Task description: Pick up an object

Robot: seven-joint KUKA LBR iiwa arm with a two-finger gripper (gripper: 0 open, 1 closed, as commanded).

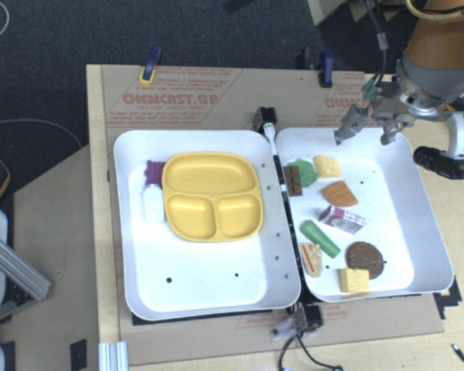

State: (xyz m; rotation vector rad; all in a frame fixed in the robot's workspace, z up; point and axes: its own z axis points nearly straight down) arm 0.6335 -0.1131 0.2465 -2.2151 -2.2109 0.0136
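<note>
My gripper (367, 134) hangs over the far edge of the right bin (417, 207), its two fingers spread apart with nothing between them. Below it in that bin lie a pale yellow block (327, 166), a green piece (302, 171), a brown bar (293, 180), an orange wedge (339, 193), a small red-and-white packet (342, 219), a green cylinder (319, 238), a hot dog (311, 258), a dark brown round cookie (365, 258) and a yellow cube (355, 280).
The left bin (201, 277) holds a yellow divided tray (213, 195), with a purple item (154, 171) and a white bottle (152, 203) at its left. Clamps (148, 68) sit on the board's far edge. A black fitting (441, 161) sticks in at the right.
</note>
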